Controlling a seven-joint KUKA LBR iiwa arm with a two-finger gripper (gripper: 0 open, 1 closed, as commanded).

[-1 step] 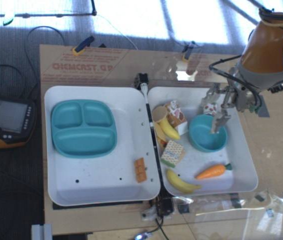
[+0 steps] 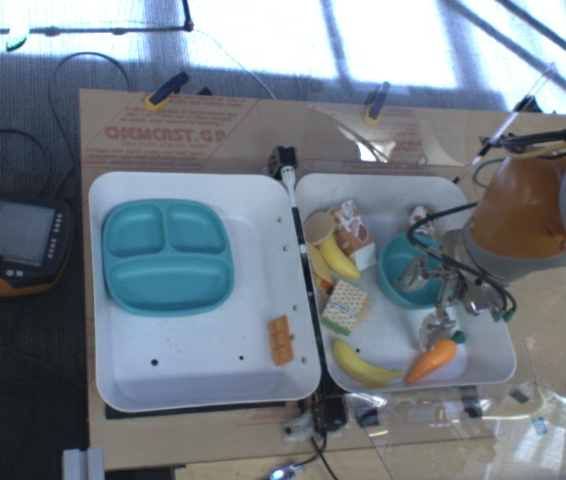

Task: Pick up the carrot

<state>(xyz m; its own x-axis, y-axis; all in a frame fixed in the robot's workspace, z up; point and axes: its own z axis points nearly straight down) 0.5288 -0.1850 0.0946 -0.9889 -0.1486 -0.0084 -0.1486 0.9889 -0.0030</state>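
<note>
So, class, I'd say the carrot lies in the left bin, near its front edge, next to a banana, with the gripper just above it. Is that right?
One detail is off: the bin. The camera view shows the carrot in the right bin, not the left. The rest stands: it lies near the front edge, next to a banana, with the gripper just above it.

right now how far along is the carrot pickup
Done: the arm has reached into the right bin, with the gripper just above the carrot's top end. In hand: closing in on the carrot, which lies on the bin floor near the front edge beside a banana; a grasp isn't clear. Left: gripping and lifting it.
</note>
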